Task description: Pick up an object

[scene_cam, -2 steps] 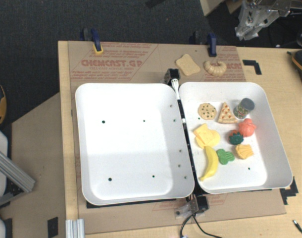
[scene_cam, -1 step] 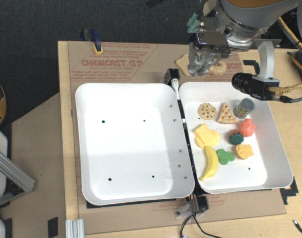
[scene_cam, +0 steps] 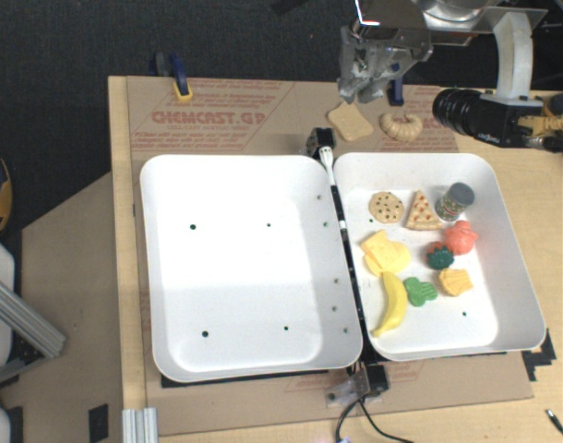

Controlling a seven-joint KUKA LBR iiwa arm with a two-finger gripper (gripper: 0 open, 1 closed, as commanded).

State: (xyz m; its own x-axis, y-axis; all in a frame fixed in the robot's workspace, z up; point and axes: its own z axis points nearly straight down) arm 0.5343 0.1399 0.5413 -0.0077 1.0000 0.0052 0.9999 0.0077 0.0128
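One banana [scene_cam: 390, 308] nearest, two white bins [scene_cam: 161, 247]; jaws' [scene_cam: 374, 86] state unclear.

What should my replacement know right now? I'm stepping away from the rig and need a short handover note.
Gripper: raised beyond the far edge of the right bin, over the board; nothing visible between its fingers.
Toy food in the right bin: cookie, pizza slice, can, banana, cheese, among others.
Outside on the board: cracker, pretzel-like ring.
Done: nothing picked.
Left: descend, grasp one object, lift.
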